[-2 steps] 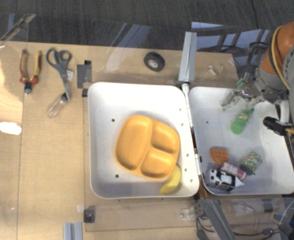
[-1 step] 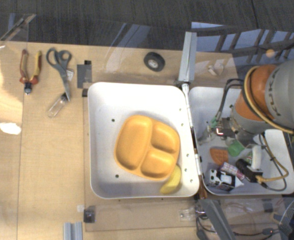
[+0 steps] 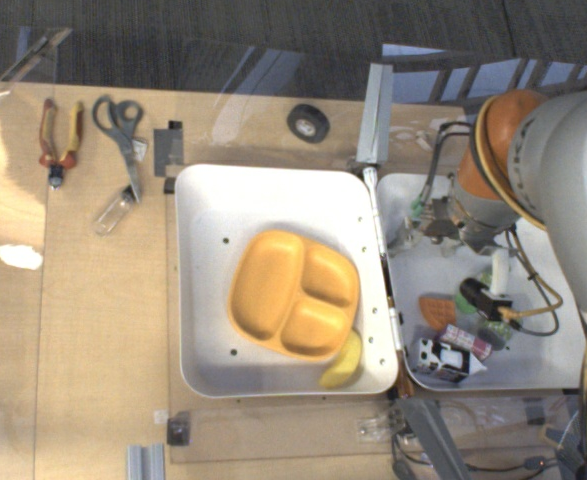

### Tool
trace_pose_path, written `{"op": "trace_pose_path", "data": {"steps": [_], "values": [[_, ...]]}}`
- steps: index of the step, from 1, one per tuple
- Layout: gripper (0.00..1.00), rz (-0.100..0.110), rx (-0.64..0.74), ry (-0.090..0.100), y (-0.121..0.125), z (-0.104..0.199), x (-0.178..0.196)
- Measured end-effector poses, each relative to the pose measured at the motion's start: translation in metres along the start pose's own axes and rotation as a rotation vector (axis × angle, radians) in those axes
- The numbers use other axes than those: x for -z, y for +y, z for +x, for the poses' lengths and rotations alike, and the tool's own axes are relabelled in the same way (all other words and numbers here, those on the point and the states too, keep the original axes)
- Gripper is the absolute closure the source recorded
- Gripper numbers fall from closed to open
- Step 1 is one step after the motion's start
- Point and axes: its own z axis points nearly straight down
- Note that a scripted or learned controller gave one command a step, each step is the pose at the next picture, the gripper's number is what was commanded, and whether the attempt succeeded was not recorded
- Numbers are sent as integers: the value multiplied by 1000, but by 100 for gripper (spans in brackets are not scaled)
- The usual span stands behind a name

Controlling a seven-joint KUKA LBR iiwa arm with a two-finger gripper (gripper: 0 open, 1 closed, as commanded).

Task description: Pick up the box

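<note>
Pick not started. Box [image 3: 443, 359] (the small black-and-white one, probably; it's tiny here) lies in the right bin [image 3: 553, 363], lower-left corner in view, not lifted. Gripper [image 3: 435, 224] is further up the bin, apart from it; can't tell its grip state. Tight spot: walls on two sides, orange piece [image 3: 436, 311] and pink packet [image 3: 470, 339] just beside the box.

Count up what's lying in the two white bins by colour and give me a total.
Yellow: 2, divided tray and banana-shaped piece, left bin
Orange: 1, flat piece, right bin
Dark with pink: 1, small box, right bin
Black and white: 1, small item, right bin
Total: 5
</note>
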Motion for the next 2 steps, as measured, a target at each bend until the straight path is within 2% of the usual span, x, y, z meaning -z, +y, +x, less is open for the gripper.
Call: {"op": "trace_pose_path", "data": {"steps": [1,2], "values": [[0,5,-73,0,-51,-46,86],[0,0,105,0,-56,-28,1]]}}
